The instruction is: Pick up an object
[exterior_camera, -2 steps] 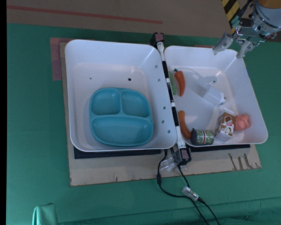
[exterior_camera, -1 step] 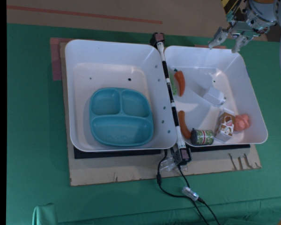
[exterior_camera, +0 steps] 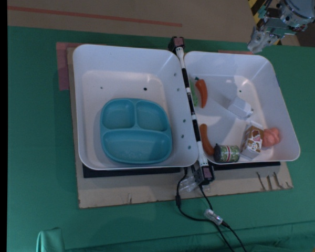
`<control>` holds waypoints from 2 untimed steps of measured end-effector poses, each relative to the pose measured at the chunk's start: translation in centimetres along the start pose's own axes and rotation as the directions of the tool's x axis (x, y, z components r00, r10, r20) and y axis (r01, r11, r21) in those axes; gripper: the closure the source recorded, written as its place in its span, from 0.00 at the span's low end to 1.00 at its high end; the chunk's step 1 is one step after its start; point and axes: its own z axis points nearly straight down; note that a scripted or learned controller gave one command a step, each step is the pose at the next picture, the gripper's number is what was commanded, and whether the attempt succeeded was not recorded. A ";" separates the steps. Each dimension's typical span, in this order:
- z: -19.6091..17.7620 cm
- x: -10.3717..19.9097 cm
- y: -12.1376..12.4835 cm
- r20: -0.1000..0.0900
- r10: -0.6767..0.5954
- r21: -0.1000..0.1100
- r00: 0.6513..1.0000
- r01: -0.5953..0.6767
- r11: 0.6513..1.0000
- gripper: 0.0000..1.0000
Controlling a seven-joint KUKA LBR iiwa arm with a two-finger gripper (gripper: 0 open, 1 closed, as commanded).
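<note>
A: Our gripper point(exterior_camera: 255, 45) hangs above the far rim of the right bin point(exterior_camera: 283, 114), well apart from everything in it, gripping nothing that we can see. How wide it stands we cannot tell.

B: Which thing do we go for?

A: Probably the carrot point(exterior_camera: 201, 92), by the divider at the bin's left wall. Its long axis runs roughly along the divider, toward and away from the camera.

B: What could fail?

A: We judge the wall crowds it; jaws closing along its length could slip off or strike the rim. The sausage point(exterior_camera: 205, 138) hugs the same wall.
</note>
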 end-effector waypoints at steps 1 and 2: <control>0.0 0.0 0.0 0.001 0.001 0.001 1.000 -0.001 1.000 0.00; -2.0 -0.2 0.2 0.010 0.004 -0.015 1.000 -0.004 1.000 1.00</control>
